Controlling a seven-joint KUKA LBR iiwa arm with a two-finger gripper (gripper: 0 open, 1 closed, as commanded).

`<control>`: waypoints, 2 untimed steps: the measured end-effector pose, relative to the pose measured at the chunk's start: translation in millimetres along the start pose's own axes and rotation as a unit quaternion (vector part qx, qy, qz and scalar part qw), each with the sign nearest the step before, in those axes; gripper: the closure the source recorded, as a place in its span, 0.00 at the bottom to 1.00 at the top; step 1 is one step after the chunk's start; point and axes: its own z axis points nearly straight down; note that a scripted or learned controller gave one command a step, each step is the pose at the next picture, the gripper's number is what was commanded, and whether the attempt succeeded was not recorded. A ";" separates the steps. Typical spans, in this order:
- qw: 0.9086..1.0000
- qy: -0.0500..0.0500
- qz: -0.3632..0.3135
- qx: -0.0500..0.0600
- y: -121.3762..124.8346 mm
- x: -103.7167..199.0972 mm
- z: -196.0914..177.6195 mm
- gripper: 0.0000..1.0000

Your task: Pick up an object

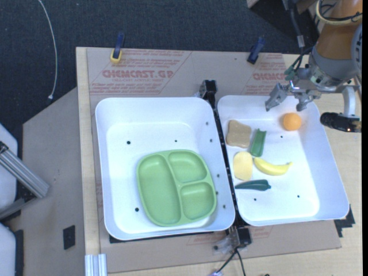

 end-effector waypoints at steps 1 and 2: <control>1.000 -0.001 -0.001 -0.008 3.1 0.6 -10.0 0.00; 1.000 -0.001 -0.002 -0.005 7.2 7.7 49.4 0.00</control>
